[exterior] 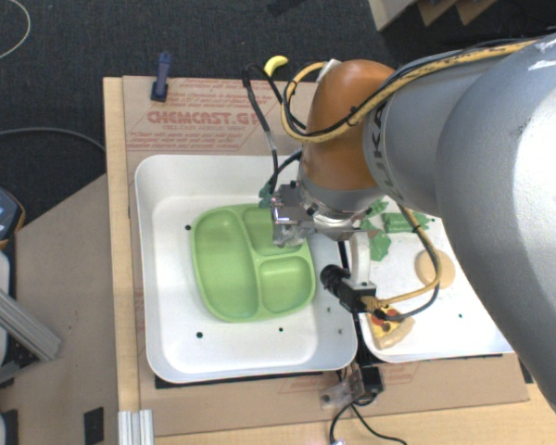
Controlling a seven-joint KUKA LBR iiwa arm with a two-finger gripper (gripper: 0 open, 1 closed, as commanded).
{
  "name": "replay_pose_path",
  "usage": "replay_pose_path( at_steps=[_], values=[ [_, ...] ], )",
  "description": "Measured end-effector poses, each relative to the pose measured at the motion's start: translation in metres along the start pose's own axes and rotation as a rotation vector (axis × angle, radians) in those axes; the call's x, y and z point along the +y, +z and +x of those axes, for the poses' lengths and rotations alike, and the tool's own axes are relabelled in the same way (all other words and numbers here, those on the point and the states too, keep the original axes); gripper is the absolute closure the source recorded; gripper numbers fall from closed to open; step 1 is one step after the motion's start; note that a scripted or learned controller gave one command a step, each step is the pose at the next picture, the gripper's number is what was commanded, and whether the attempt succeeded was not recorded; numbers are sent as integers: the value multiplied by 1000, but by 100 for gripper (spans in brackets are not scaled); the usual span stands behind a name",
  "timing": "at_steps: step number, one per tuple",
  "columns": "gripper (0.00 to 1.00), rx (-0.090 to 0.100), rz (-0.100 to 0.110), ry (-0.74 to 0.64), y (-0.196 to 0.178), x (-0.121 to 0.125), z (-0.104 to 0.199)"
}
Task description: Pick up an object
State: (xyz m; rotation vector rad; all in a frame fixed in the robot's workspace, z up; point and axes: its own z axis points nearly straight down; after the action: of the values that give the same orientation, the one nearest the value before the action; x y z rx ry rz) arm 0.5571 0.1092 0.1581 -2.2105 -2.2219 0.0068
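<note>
A grey arm is hanging its tool (287, 222) over the left bin (157, 248), touching the far right rim of a green divided tray (250, 267) lying there, mostly to the tool's near left, its long axis slanting far-left to near-right.

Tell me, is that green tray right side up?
Right side up: the green tray lies flat in the left bin, its three hollow compartments facing upward.

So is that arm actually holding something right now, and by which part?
It cannot be told. The gripper sits at the green divided tray's upper right rim, with the wrist hiding any contact.
</note>
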Motion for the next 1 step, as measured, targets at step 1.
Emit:
replay_pose_path(
  at_steps=[1],
  values=[
    [100, -5, -10, 16, -29, -8, -138]
  ],
)
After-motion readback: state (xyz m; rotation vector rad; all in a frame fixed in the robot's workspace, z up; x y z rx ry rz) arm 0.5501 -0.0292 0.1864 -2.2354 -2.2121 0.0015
